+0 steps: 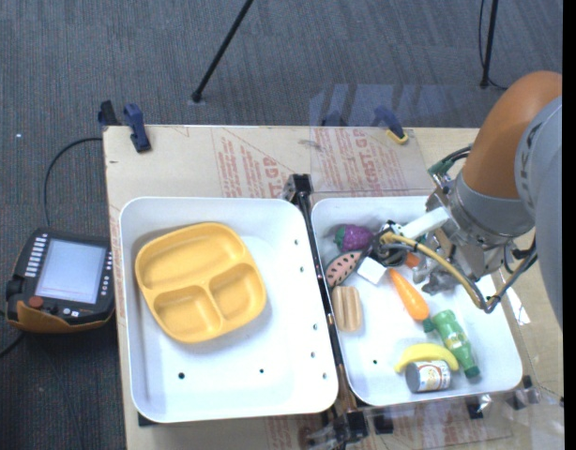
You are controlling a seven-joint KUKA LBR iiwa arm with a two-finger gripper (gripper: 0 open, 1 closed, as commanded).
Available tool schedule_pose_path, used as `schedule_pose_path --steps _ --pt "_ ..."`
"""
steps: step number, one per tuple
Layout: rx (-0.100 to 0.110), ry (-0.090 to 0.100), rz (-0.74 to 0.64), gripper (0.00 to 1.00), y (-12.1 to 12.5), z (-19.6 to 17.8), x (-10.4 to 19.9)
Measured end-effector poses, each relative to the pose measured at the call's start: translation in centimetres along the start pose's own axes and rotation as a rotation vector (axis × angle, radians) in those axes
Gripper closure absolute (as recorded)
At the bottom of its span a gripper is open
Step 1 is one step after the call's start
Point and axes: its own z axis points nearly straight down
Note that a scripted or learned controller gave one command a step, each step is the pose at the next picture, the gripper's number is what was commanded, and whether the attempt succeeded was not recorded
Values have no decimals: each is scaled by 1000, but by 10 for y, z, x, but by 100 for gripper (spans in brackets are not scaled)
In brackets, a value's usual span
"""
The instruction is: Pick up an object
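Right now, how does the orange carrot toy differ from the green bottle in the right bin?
The orange carrot toy is a plain tapered shape in a single colour, while the green bottle carries a lighter label band and a narrow neck. The carrot lies nearer the bin's middle, close to the arm; the bottle lies nearer the front right corner, beside the yellow banana toy. Both lie flat, slanted in a similar direction, in the right white bin.
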Motion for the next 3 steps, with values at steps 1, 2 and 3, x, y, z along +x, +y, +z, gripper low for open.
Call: schedule_pose_path --steps 1,2,3 --pt "5 -8 -4 100 -1 -7 0" --pt "1 -7 41 100 41 141 1" --pt "-5 10 86 100 86 111 16"
